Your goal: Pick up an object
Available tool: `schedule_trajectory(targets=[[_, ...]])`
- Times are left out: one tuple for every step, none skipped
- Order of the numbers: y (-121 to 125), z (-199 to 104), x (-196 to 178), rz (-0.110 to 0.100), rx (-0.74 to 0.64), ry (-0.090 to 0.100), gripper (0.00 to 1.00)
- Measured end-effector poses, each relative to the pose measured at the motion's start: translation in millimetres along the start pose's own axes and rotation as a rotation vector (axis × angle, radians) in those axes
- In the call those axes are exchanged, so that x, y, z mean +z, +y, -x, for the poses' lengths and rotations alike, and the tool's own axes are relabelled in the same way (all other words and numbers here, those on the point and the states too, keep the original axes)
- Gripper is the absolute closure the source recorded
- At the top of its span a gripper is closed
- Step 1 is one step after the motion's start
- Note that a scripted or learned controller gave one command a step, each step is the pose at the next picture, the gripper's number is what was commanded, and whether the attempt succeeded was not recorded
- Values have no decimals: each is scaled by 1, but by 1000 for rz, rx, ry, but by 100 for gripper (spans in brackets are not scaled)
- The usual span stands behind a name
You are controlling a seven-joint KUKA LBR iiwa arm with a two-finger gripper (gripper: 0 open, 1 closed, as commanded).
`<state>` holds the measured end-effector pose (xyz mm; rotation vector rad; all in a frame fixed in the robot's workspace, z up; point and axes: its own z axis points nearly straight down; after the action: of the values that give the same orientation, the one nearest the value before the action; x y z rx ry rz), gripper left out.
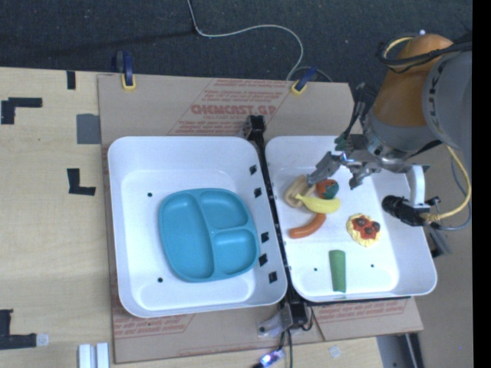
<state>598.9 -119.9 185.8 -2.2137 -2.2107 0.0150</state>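
Observation:
The right bin (383,282) holds several toy foods: a yellow banana (318,204), a small red and green piece (328,188), a tan piece (295,191), a red sausage (307,226), a yellow pizza slice with red dots (364,229) and a green stick (337,271). My gripper (342,175) hangs just above the red and green piece, at the banana's upper right. Its fingers (322,171) are spread wide apart with nothing between them.
The left bin (130,167) holds a blue divided plate (207,232). A black divider (265,198) runs between the bins. A black cable fitting (403,209) hangs off the arm over the right bin's right side. Cardboard lies under both bins.

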Motion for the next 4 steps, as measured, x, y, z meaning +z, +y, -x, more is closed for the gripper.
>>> schedule_trajectory(targets=[[3, 0, -8, 14, -3, -2, 0], [3, -3, 36, 10, -3, -3, 0], [9, -4, 81, 12, -3, -3, 0], [9, -4, 101, 14, -3, -2, 0]])
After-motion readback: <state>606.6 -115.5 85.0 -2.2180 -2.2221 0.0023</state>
